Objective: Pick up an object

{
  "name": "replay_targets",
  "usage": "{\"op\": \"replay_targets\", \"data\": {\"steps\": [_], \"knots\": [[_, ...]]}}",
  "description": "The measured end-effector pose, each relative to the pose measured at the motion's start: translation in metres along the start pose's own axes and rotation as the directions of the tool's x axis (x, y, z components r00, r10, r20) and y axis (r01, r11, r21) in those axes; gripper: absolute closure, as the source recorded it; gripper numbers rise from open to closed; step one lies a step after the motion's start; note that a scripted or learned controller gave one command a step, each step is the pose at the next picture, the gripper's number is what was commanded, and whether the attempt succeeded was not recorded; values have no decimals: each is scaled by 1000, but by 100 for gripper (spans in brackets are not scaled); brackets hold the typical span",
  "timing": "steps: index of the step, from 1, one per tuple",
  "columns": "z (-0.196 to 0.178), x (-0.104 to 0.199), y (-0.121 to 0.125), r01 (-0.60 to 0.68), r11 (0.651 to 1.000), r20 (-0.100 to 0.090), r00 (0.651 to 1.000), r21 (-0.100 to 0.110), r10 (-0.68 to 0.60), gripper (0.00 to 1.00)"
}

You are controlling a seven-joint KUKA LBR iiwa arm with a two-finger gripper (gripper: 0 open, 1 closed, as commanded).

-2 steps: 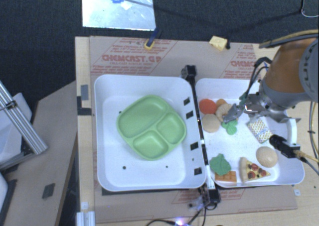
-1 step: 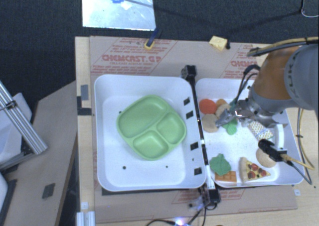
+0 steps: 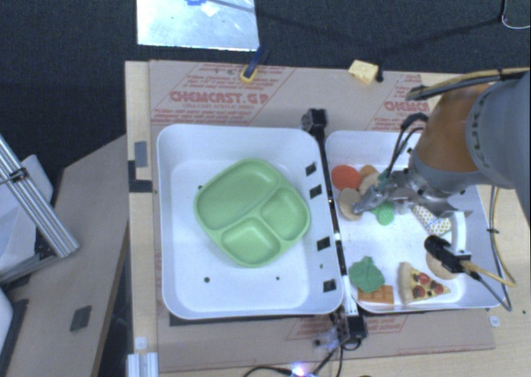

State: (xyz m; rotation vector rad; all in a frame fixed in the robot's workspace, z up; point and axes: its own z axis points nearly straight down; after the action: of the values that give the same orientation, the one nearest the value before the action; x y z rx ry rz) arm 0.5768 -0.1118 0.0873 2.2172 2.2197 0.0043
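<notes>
Toy food sits at the near edge of the right bin (image 3: pixel 473 301), just below the pincer (image 3: pixel 358 204): a pizza slice (image 3: pixel 421 281) with red dots, and beside it a green leafy piece (image 3: pixel 363 270) lying on an orange waffle-like piece (image 3: pixel 377 294). Up from those, the grey arm (image 3: pixel 489 130) with its orange band (image 3: pixel 444 130) reaches in from the right, and the pincer hangs low over the left part of this bin. I cannot tell if the pincer is spread or pressed together, because its tips blur into the toys under it. Right at its tips lies a tan, round piece (image 3: pixel 349 198), touching or almost touching it. A small green ball (image 3: pixel 385 215) sits just to the right of the tips, under the metal part. An orange-red piece (image 3: pixel 347 176) lies just above the tips, close to the bin's far wall. Nothing looks lifted off the bin floor. Far to the left of the pincer, in the left bin (image 3: pixel 178 201), lies a light green tray (image 3: pixel 251 211) with three sections, tilted a bit. Both bins rest on the brown counter (image 3: pixel 216 93).
</notes>
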Motion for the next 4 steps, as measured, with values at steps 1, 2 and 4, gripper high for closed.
{"op": "replay_targets", "data": {"steps": [1,2,4], "knots": [[-9,0,-1,0,1000,0,1000,1,0,100],[-54,0,8,3,1000,0,1000,-1,-3,100],[-139,-4,8,4,1000,-1,1000,1,-4,100]]}}
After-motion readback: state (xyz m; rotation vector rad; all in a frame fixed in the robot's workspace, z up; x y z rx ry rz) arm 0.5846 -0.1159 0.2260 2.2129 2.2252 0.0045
